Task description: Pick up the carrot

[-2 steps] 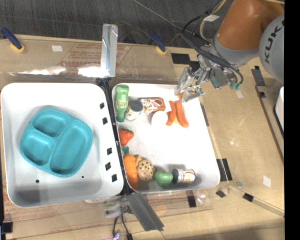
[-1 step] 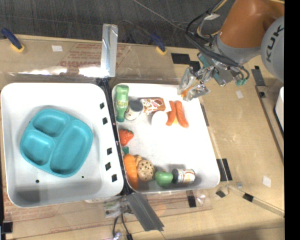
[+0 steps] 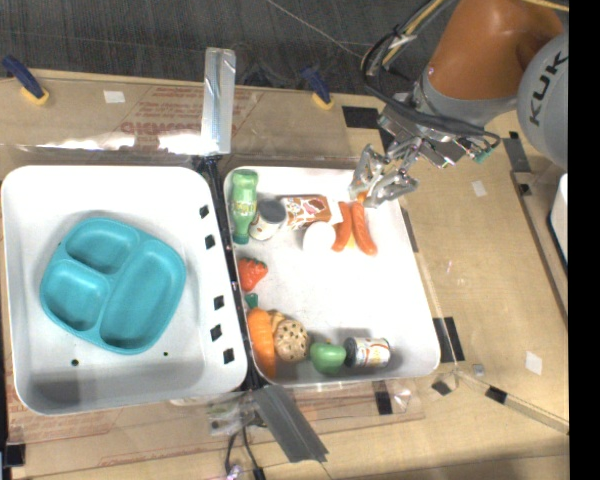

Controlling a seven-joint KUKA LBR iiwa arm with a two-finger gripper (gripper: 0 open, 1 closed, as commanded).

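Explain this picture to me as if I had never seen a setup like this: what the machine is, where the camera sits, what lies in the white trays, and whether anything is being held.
One camera looks down at a slant on a bench with two shallow white bins. The grey machine with the orange band reaching in from the picture's right is a robot arm. At its tip is a gripper, a small metal hand, poised over the top edge of the right bin.

The left bin holds a teal divided plastic plate. The right bin holds toy food: a green bottle, a small dark-lidded jar, a printed packet, a red strawberry, an orange pumpkin-like piece, a speckled cookie, a green round piece and a small can lying on its side.

The orange carrot lies just below the gripper. I can't tell if it is gripped.
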